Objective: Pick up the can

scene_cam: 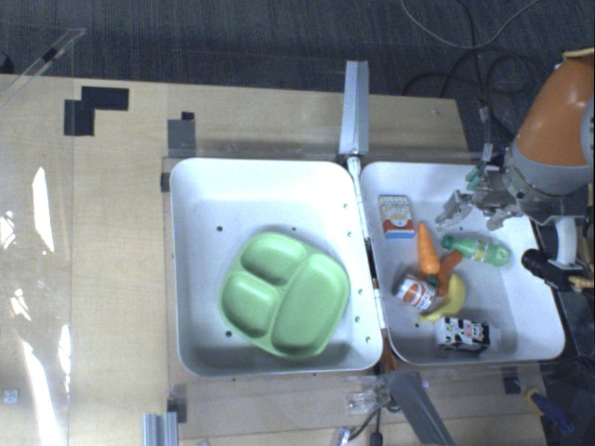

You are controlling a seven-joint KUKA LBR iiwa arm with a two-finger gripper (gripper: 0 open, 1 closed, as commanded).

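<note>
The can, red and white, lies on its side in the right bin, near the bin's left wall. It touches a yellow banana on its right and sits just below an orange carrot. My gripper hangs over the far part of the same bin, up and to the right of the can and just above a green bottle. Its fingers are spread open, and nothing is between them.
A small white, red and blue carton lies at the back left of the right bin. A black and white box rests near its front edge. The left bin holds a green divided plate. A metal divider stands behind the bins.
</note>
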